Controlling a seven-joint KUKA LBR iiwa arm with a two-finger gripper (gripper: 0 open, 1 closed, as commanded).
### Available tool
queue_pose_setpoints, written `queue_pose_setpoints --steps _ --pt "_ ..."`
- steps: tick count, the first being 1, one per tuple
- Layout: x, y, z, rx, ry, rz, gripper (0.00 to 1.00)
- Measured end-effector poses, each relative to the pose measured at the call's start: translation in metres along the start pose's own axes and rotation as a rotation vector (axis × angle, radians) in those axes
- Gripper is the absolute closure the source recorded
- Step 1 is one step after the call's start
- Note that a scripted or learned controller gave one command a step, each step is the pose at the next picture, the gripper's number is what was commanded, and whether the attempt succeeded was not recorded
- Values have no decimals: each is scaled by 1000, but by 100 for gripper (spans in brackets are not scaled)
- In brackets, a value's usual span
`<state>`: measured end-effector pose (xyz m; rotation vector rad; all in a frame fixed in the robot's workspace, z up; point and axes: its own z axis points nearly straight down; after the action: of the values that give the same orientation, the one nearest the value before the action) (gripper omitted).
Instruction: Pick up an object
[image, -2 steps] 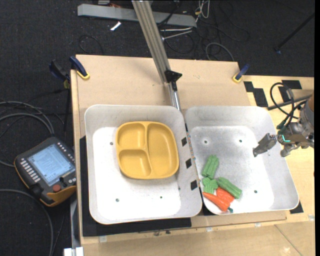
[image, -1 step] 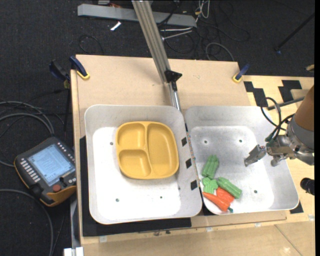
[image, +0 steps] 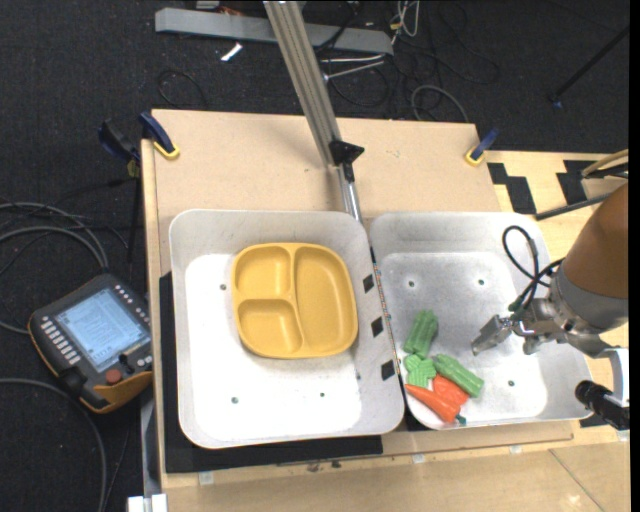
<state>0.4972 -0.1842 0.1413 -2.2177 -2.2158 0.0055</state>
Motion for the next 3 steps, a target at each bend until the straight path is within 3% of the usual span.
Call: queue_pose_setpoints --steps 1,2,3 --pt "0 1 46 -9 -3 0 0" --pt "0 2 35 -11 -3 -1 100" --pt "-4 12 -15 -12 -4 -4 100"
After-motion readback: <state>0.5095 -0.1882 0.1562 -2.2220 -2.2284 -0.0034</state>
